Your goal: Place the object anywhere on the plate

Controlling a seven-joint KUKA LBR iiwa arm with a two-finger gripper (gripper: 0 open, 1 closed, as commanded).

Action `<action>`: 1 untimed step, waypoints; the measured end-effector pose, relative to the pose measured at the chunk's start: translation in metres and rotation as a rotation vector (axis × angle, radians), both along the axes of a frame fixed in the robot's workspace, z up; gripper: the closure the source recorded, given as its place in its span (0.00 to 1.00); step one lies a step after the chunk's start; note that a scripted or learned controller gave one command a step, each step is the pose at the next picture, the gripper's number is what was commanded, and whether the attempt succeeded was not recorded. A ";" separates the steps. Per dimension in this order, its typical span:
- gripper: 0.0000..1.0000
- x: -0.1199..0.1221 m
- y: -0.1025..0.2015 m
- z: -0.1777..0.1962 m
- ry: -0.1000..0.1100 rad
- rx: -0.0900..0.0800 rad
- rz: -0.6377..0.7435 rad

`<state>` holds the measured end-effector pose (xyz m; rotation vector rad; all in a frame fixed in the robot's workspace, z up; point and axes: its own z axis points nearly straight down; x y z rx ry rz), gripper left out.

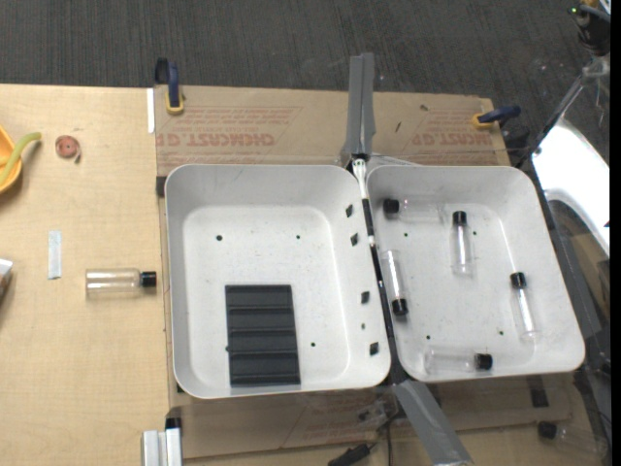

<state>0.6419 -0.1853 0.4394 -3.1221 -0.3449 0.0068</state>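
The scene is lit brightly and evenly from above. The two white bins point(194, 260) are almost overexposed, and only soft, weak shadows are seen along their inner walls. The clear vials point(460, 243) are slightly blurred. The dark floor point(291, 17) is shown grainy.

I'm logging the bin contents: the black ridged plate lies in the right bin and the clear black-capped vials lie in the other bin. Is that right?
Not quite. The camera view shows the black ridged plate in the left bin, not the right one. The clear black-capped vials lie in the other, right bin.
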 end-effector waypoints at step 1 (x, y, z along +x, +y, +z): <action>0.00 -0.032 -0.037 0.001 0.001 0.001 -0.020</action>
